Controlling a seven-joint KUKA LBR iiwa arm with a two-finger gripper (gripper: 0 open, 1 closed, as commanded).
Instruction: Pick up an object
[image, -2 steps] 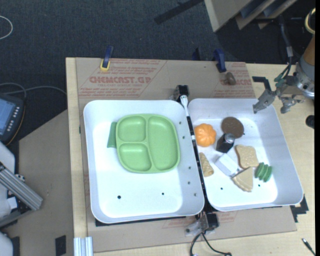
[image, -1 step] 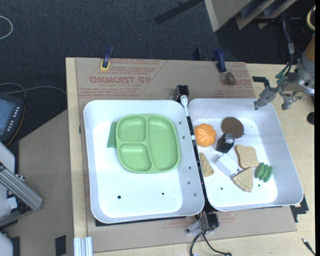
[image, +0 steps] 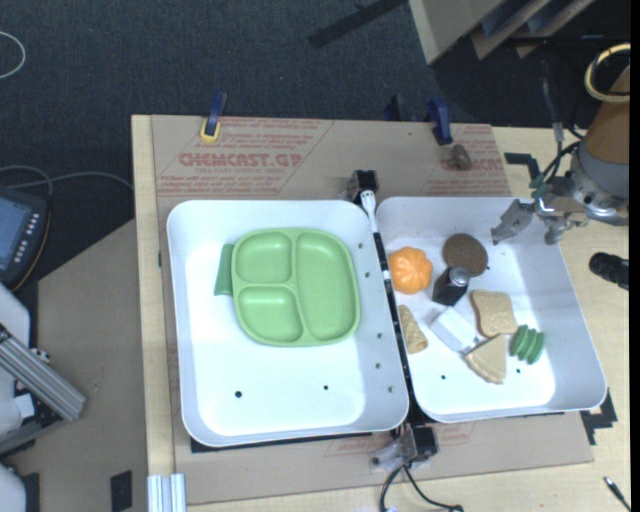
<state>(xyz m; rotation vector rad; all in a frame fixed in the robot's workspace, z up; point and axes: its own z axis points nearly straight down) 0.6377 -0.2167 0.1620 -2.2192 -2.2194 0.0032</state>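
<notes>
My gripper (image: 530, 226) hangs over the far right corner of the right bin (image: 575, 300), with its fingers spread open and nothing between them. Below and to its left lie a brown round disc (image: 465, 252), an orange fruit (image: 410, 268) and a black cylinder (image: 450, 287). Nearer the front sit a white block (image: 452, 328), a bread slice (image: 493, 312), a second bread wedge (image: 488, 360), a green ridged piece (image: 527, 343) and a tan piece (image: 412, 330). The gripper touches none of them.
The left bin (image: 200, 380) holds a green divided plate (image: 295, 285). A raised divider with screws (image: 385, 290) separates the two bins. Clamps (image: 212, 118) stand at the board's far edge. The arm's grey and orange wrist (image: 605, 150) enters from the right.
</notes>
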